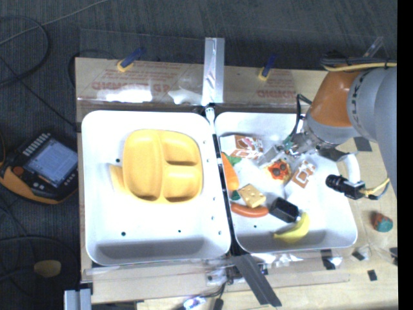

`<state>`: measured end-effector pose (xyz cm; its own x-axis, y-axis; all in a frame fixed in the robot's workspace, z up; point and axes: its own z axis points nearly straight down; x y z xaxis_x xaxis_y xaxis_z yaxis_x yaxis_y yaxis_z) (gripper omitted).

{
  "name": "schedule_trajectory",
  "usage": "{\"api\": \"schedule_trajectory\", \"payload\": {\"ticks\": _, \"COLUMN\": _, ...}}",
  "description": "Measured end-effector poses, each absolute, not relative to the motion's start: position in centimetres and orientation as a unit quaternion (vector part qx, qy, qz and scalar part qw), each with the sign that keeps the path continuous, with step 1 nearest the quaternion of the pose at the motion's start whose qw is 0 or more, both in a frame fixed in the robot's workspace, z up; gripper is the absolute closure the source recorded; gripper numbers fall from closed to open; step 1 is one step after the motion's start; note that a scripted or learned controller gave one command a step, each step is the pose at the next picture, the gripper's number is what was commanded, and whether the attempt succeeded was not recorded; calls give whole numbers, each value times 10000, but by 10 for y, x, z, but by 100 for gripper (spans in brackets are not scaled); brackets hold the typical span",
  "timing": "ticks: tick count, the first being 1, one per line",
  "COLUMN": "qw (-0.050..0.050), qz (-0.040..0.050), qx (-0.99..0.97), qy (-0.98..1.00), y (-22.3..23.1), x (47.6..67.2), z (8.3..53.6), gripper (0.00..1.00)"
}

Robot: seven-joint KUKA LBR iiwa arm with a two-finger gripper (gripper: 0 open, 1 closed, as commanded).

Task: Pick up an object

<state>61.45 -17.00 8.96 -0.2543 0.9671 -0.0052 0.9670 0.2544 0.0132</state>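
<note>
A jumble of small objects (271, 186) is lying in the right shallow white bin (335, 231), and I am reaching in over its upper part from the right. My fingers (288, 150) are hanging low among the things at the back of that bin, but I cannot tell whether they are apart or together. Just beside them, a small red-and-orange round piece (279, 168) is resting between two red-and-white printed packets, one (248, 145) toward the divider and one (303, 174) toward the right wall. An orange plastic carrot (230, 173) is lying along the divider. Nearer the front, a pale yellow wedge (251, 196) is sitting on a red curved pepper-like piece (248, 210), and a black rectangular block (284, 208) is lying just beside them, with a yellow plastic banana (294, 228) touching it at the front wall. My grey arm with its orange band (332, 102) is crossing the bin's upper right corner.

In the left shallow white bin (103, 237), a yellow divided plastic tray (161, 165) is lying, seemingly upside down. Both bins are sitting on the wooden table (87, 70).
</note>
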Motion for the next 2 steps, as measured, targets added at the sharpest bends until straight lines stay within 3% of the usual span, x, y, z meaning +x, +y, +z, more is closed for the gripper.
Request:
{"api": "schedule_trajectory", "payload": {"ticks": 1, "qw": 60, "qz": 48, "qx": 6108, "qy": 7918, "y": -170, "x": 616, "z": 99, "gripper": 100}}
{"api": "schedule_trajectory", "payload": {"ticks": 2, "qw": 59, "qz": 47, "qx": 6107, "qy": 7918, "y": -170, "x": 615, "z": 99, "gripper": 0}}
